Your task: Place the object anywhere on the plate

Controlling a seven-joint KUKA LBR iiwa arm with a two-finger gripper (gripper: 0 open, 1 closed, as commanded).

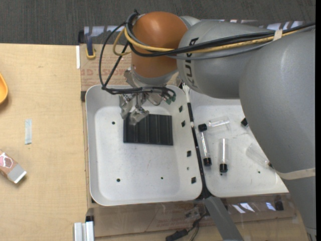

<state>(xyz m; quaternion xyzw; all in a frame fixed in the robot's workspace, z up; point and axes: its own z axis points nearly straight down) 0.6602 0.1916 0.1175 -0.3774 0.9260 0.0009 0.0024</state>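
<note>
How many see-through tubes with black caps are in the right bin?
3. One tube lies along the bin's left wall, one beside it, one sideways above them. The arm may hide more.

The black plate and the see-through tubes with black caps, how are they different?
The black plate is flat, dark and ridged; the tubes are thin, clear and round. The plate lies in the left bin under the gripper; the tubes lie in the right bin. Both lie flat on white bin floors.
</note>
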